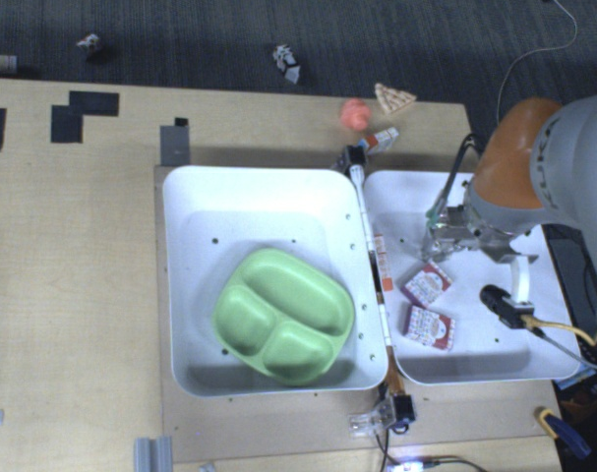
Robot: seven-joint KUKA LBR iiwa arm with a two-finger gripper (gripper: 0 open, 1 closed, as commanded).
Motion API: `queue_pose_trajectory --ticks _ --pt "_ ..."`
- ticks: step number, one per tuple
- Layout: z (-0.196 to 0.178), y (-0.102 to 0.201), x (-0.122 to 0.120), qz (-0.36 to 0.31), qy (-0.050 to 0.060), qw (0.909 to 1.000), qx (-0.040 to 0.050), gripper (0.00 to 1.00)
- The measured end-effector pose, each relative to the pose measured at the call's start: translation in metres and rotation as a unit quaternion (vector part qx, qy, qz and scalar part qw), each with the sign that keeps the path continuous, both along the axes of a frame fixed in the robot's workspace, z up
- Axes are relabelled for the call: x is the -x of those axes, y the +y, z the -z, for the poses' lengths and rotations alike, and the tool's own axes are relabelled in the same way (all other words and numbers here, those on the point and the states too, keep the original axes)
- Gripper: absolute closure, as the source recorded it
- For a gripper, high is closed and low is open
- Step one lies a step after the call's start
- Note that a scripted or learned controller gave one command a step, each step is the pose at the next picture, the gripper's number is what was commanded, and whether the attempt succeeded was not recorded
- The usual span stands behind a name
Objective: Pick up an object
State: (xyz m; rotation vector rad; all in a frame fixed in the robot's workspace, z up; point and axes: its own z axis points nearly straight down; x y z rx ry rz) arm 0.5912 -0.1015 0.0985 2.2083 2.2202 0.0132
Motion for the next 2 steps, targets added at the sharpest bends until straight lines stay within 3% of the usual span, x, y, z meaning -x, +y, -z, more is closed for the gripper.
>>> queue_pose_trajectory --ticks 1,2 --pt "0.000 0.000 0.000 0.000 0.000 1.0000 0.0000 0.00" --pt "0.011 0.017 0.058 0.002 0.001 1.0000 0.0004 0.00"
